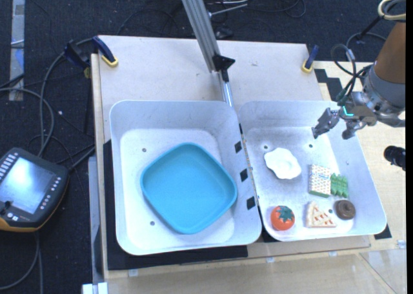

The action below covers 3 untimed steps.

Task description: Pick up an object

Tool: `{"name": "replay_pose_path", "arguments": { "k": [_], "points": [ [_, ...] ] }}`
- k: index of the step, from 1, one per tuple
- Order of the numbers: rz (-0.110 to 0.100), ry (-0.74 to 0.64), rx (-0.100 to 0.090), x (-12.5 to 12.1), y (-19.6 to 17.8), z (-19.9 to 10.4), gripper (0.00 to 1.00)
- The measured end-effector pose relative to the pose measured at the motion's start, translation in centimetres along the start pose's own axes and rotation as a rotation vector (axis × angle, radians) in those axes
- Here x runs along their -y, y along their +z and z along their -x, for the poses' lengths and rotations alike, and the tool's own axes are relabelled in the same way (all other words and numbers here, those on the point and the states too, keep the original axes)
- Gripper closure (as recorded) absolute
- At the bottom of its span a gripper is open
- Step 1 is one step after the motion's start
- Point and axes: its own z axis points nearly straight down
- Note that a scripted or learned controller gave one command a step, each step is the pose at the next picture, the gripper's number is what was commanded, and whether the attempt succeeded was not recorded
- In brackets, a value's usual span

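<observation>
My gripper (335, 126) hangs over the far right part of the right bin (258, 118), its two dark fingers spread apart with nothing between them. Below it in that bin lie a white flat piece (282, 162), a tan waffle-patterned block (319, 180), a green leafy piece (339, 185), a red tomato (282, 218), a tan wedge with red dots (319, 216) and a brown round piece (345, 209). The gripper is up and to the right of the white piece, apart from all of them.
The left bin (122, 125) holds a blue square tray (188, 187). A metal pole (200, 19) slants down to the seam between the bins. Yellow clamps (106, 57) sit at the bench's back corners. A handheld pendant (26, 186) lies on the floor at left.
</observation>
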Motion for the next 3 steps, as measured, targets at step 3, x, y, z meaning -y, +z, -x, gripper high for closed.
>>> {"name": "replay_pose_path", "arguments": {
  "k": [3],
  "points": [
    [-0.004, -0.001, -0.001, 0.7, 11.1, -1.3, 0.00]
  ]
}}
